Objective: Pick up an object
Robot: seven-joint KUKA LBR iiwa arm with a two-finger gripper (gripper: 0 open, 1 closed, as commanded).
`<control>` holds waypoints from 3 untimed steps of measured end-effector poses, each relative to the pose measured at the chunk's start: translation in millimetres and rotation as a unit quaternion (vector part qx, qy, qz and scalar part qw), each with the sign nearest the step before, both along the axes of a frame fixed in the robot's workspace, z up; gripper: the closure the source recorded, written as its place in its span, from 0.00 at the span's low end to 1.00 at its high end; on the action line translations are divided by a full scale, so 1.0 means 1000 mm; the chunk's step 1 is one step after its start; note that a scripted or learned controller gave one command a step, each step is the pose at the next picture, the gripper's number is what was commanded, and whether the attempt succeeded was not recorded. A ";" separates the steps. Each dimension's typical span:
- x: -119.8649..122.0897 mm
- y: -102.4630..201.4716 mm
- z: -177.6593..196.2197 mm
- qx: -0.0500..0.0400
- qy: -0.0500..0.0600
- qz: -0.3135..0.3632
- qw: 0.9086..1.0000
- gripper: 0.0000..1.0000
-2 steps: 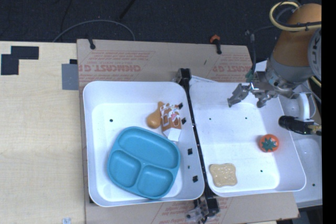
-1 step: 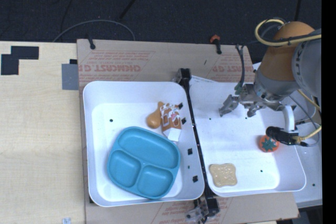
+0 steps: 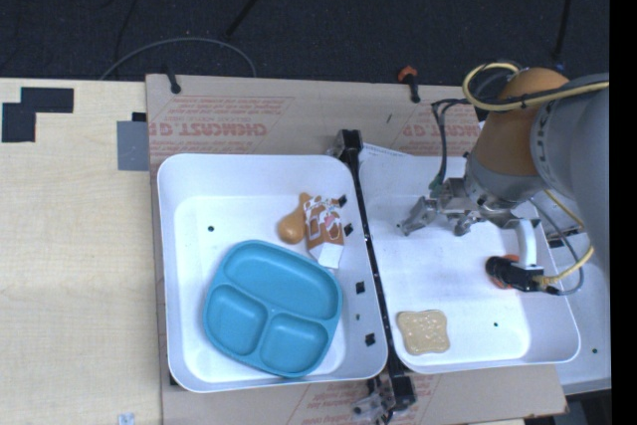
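Tan and flat, the toast slice point(image 3: 423, 330) lay in the right bin point(image 3: 557, 338), apart from the gripper point(image 3: 438, 215), whose fingers stood open, holding nothing. Judged light, stiff, thin; best pinched across its edges.

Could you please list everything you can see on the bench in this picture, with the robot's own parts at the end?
Bins: two, white, side by side on the bench.
Divided plate: one, blue, lower part of the left bin.
Small toy: one, orange, brown and white, above the plate in the left bin.
Toast slice: one, tan, near front edge of the right bin.
Arm: one, grey with orange band, over the right bin.
Hand: one, over the right bin.
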State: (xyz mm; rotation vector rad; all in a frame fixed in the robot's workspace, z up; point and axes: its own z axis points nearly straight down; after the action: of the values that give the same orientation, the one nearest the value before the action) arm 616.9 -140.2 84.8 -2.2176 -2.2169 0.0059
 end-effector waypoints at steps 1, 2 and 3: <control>0.001 -0.001 0.013 0.000 -0.001 -0.001 1.000 1.00; 0.003 -0.002 0.056 -0.001 -0.004 0.000 1.000 1.00; 0.007 -0.007 0.118 -0.001 -0.005 0.000 1.000 1.00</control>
State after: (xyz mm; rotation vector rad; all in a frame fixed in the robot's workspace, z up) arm 623.4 -147.1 202.6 -2.2231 -2.2234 -0.0018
